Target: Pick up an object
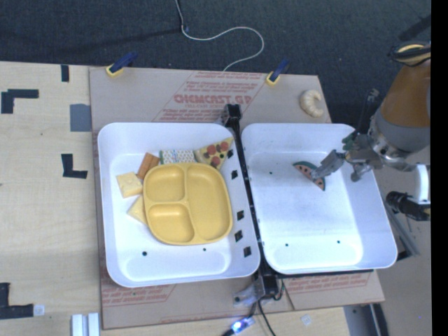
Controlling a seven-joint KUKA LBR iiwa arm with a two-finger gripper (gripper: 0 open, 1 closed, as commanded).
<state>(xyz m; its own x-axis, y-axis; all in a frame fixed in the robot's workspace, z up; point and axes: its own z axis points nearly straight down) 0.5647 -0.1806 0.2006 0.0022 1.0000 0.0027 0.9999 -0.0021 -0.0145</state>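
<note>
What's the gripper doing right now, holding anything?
Gripper: over the right bin, at a small dark pizza-slice-shaped piece; open or shut cannot be told, nor whether it holds the piece.

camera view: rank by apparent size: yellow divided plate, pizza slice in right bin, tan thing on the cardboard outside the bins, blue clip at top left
1. yellow divided plate, by far the largest
2. pizza slice
3. tan thing, close to the slice, so this order is unsure
4. blue clip, smallest, though also close to the tan thing
</note>
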